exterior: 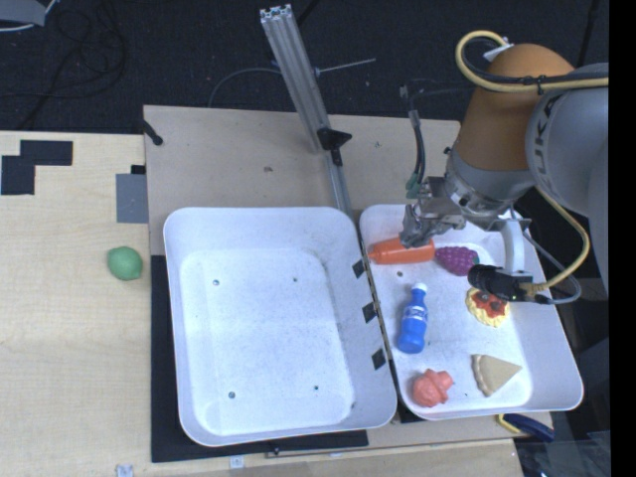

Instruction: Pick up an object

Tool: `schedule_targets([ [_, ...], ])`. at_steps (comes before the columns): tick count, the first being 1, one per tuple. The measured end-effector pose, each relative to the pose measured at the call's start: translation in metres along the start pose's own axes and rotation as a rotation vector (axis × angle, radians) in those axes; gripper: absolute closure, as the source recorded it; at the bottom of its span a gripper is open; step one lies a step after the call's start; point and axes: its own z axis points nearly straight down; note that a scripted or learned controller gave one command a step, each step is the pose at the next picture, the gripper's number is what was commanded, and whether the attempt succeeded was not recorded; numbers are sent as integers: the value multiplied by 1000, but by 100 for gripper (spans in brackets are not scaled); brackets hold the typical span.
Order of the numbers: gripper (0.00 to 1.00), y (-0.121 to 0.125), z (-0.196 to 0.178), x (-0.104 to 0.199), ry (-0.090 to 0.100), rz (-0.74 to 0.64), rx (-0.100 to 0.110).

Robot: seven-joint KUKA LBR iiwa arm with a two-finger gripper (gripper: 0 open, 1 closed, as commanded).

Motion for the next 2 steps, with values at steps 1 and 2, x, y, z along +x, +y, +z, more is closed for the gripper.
schedule_targets([
  [1,100,-16,-3,47,0,1,1],
  [2,100,-24,-6,90,0,1,1],
])
